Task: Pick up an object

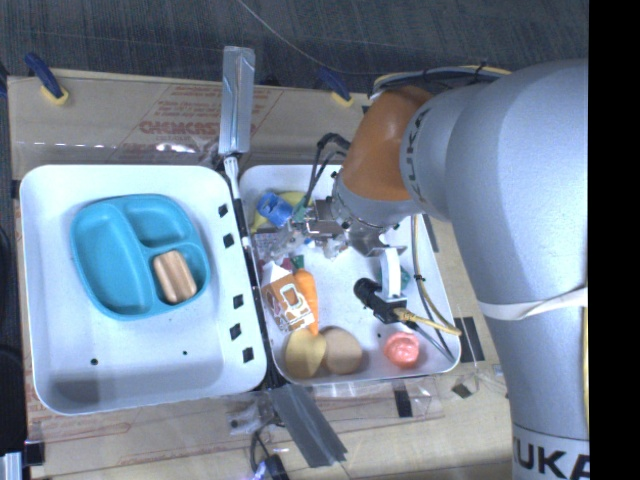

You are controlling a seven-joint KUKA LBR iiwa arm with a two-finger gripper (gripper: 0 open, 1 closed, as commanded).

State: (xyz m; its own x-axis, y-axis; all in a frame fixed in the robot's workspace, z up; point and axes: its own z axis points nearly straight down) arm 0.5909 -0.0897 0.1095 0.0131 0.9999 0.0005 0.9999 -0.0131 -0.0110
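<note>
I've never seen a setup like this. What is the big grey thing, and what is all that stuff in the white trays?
The grey thing is a robot arm, seen by one camera looking down from above. It reaches in from the right over two shallow white bins. The left bin holds a blue plate with a brown roll on it. The right bin holds toy food: a carrot, a pink piece, two tan lumps. The gripper hangs over that bin's upper left; whether it holds anything is unclear.
</note>
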